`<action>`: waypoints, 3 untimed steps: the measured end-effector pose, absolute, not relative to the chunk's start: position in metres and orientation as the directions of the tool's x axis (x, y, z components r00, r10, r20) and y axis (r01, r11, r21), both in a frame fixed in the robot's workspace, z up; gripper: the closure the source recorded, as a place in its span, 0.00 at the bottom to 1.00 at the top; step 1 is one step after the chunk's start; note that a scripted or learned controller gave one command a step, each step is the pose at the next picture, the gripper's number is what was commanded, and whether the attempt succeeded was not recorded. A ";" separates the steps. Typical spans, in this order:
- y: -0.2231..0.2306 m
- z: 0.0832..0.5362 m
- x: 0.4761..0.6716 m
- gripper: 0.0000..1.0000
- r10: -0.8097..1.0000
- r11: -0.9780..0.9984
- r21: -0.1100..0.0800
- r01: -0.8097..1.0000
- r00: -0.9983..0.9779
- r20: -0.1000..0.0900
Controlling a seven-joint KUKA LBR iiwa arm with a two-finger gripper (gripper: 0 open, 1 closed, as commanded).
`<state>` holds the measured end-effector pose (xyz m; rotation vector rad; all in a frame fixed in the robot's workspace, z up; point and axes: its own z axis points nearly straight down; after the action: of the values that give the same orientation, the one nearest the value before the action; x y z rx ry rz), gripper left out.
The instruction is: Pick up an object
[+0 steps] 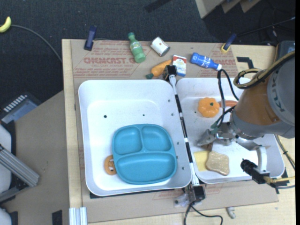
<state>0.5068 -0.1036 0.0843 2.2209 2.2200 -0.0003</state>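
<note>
Reaching from the right, arm (262, 107) hangs low over right bin (192, 90).

Green plastic bottle (136, 48), blue plastic bottle (205, 61), small white can (160, 46) and red-white carton (179, 64) seen lying on cardboard-topped bench (112, 60) behind bins. Yellow cable end (4, 24) seen on dark floor.
</note>
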 end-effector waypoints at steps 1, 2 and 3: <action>-0.094 0.084 0.498 0.00 1.000 0.000 -0.002 1.000 0.000 0.001; -0.104 0.084 0.512 0.00 1.000 0.000 0.001 1.000 0.000 -0.001; -0.094 0.084 0.504 0.00 1.000 0.000 -0.002 1.000 0.000 0.001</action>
<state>0.5044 -0.0936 0.0843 2.2234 2.2232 -0.0014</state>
